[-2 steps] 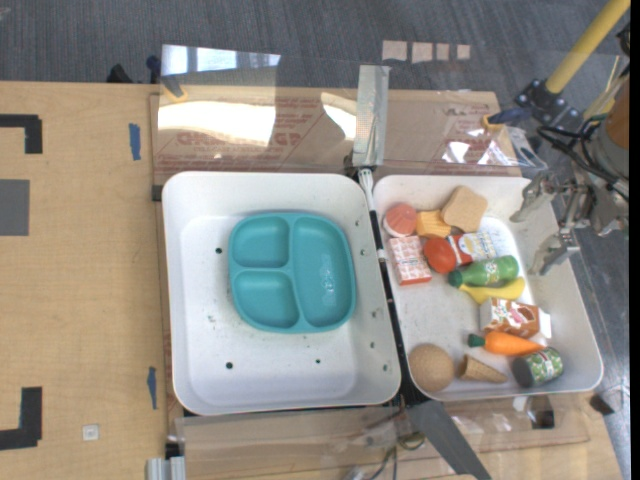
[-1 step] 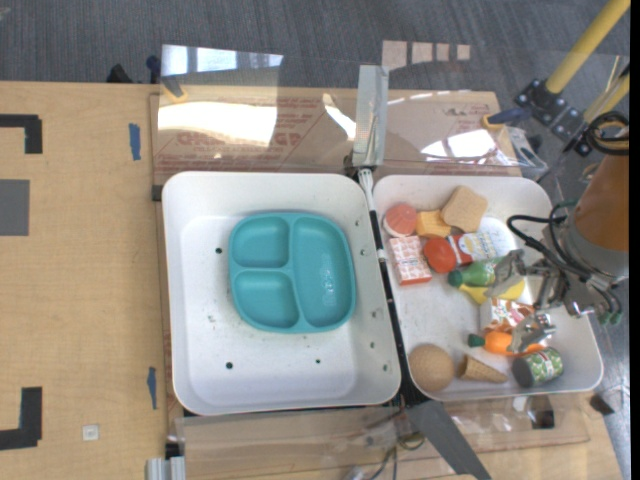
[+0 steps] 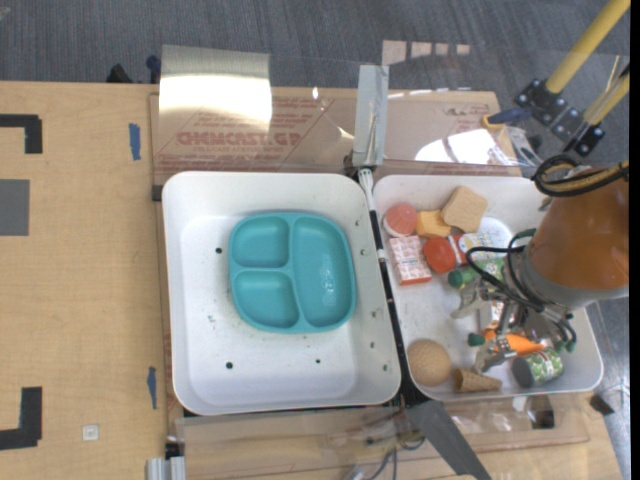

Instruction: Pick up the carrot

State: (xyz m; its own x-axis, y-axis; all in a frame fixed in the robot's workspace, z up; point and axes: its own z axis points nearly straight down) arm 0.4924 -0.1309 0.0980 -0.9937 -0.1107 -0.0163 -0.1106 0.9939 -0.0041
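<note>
Two shallow white bins sit side by side on a wooden bench, seen from above at a slant. The left bin (image 3: 190, 298) holds a teal plate (image 3: 292, 271) with three sections, lying flat near its middle. The right bin (image 3: 590, 363) is crowded with toy food: a pink round slice (image 3: 401, 218), a tan cracker (image 3: 464, 208), a red tomato (image 3: 440, 255), a red-and-white packet (image 3: 408, 260), a brown round bun (image 3: 430, 360) and a green can (image 3: 538, 368) near the front edge. The carrot (image 3: 522, 344), orange and lying roughly level, rests toward the right front of that bin, just above the can. The arm (image 3: 585, 243), with its orange band, reaches in from the right, and its gripper (image 3: 507, 334) hangs directly over the carrot's left end. Cables and the wrist crowd the spot, so whether the tool is wide, narrow or clamped on the carrot cannot be told.
</note>
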